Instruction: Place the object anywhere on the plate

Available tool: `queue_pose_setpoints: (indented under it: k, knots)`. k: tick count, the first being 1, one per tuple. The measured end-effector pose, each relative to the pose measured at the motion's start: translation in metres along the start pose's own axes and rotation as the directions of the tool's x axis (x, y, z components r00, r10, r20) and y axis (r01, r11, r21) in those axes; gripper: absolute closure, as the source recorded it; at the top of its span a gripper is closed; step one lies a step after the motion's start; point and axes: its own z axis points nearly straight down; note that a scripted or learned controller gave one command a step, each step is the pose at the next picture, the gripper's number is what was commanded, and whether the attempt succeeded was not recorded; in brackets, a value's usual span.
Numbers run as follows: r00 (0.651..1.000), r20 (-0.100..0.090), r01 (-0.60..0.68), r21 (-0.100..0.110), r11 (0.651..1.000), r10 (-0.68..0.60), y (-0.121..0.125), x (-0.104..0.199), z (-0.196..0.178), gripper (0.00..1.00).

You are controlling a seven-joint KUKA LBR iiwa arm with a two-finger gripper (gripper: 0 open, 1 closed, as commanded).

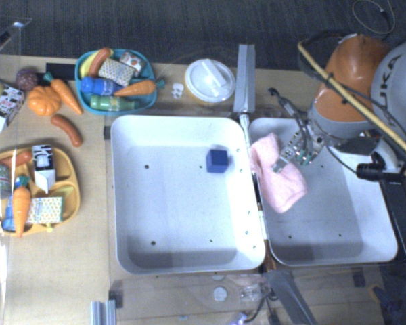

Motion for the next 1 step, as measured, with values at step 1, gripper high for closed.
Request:
queue_pose_setpoints:
  k: [1]
  knots:
    - [1.000,0.000,0.005,0.000,1.000,-0.005,0.0029,-0.0005,-0.0401,1.00]
